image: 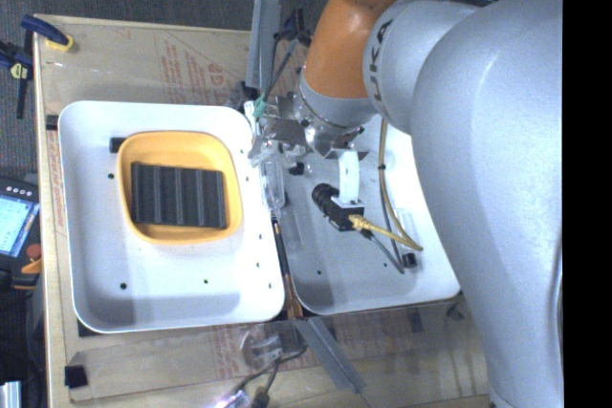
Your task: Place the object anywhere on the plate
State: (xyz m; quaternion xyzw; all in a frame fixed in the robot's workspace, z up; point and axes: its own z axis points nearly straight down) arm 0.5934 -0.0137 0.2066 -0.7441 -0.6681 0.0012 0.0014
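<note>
Yellow plate (pixel 178 146) lies left of the gripper (pixel 271 169); whether it grips anything is unclear. A clear, seemingly light, slippery object (pixel 275 191) hangs below it.

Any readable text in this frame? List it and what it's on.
"KU", start of the maker's name, running down the grey arm below the orange band.
Red print on the bench board: too faint to read.
Handheld screen at the left edge: too small to read.
</note>
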